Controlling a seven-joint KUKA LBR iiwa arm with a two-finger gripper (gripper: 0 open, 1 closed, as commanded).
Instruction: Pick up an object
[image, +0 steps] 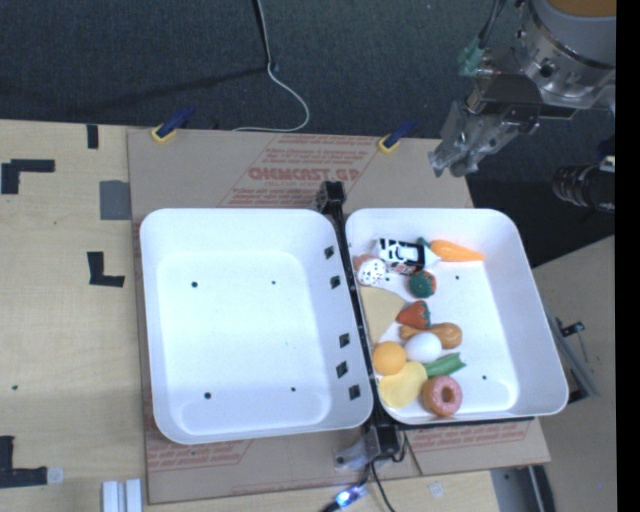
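**White bins, toys bunched in the right one; arm parked high**

White plastic, two shallow bins side by side on the desk (60, 300). Left bin (170, 250) bare white. Right bin (500, 300) carries all the pickable things, crowded against its 9 o'clock wall.

Contents, from 12 o'clock down to 6: a carrot (458, 251) lying flat near the top; a black-and-white toy (401, 254) just beside it at its 9 o'clock; a small white spotted piece (371, 271); a dark green piece (422, 284); a strawberry-like red piece (414, 315); a brown piece (446, 334); a white egg (423, 347) touching an orange ball (389, 357); a green pod (444, 365); a yellow piece (402, 384); a pink ring doughnut (441, 396) at the bottom.

Jaws (452, 160) hang off the grey wrist at the bin's 12 o'clock, outside its rim, well apart from every toy. Nothing between them. How far apart they stand I cannot tell; the tips blur against the dark floor.

Judged stage: approach not yet begun, no target committed.

Risks, as I read them:
- Tight cluster around egg and ball. A descent there likely lands a tip on a neighbour and shoves the pile.
- Round, smooth pieces may squirt out sideways on closing.
- Toys hugging the 9 o'clock wall leave little room for a tip; could strike the rim.
- Carrot and doughnut sit freest, the safer choices.
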